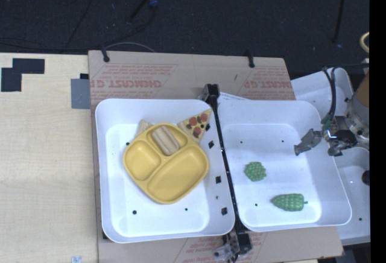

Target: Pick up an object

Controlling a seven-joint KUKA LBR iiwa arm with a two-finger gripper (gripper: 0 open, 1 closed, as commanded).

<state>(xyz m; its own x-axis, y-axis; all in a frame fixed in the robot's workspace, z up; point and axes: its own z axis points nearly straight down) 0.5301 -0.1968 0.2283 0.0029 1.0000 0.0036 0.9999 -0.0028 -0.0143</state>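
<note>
The right bin holds a round knobbly green object near its middle. A longer green bumpy object lies toward the front of that bin. My gripper hangs over the bin's right rim, above and to the right of both green objects. Its two fingers stand apart, open, with nothing between them. In the left bin a yellow divided plate carries a tan bread-like piece in its far compartment. A pizza-slice toy lies by the plate's far right edge.
A black divider runs between the two bins. Both bins sit on a cardboard sheet. A light wooden tabletop lies to the left. Cables and white bench parts crowd the right side near the arm.
</note>
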